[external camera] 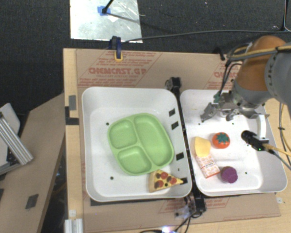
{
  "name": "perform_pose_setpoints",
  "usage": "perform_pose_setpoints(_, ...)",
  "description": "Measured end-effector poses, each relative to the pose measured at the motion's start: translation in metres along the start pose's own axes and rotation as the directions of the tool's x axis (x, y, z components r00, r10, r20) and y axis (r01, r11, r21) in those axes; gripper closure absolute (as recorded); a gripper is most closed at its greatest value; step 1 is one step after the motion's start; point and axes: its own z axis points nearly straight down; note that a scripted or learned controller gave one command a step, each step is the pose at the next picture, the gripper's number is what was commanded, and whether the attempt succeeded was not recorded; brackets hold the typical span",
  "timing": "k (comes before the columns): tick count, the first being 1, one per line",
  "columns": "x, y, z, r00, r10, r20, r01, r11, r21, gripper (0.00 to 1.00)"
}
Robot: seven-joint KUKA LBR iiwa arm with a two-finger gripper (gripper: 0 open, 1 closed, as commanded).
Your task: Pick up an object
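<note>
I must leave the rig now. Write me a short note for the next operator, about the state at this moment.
Hand: over the back of the right bin, holding nothing.
Right bin: tomato, yellow piece, red-and-white packet, purple piece.
Left bin: green divided plate, pizza slice by its front right corner.
Done: nothing picked yet.
Left: grasp one object and lift it.

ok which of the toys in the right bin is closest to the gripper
The red tomato. It lies just below the gripper, while the yellow piece, the carton and the purple toy sit farther toward the bin's front.
</note>
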Motion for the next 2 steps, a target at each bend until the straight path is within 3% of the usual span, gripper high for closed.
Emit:
perform_pose_setpoints(1,-0.001,0.002,-0.014,1.0,0.0,0.001,0.0,1.0,-0.005,1.0)
perform_pose_setpoints(2,-0.008,0.003,-0.075,1.0,0.001,0.001,-0.001,1.0,-0.006,1.0)
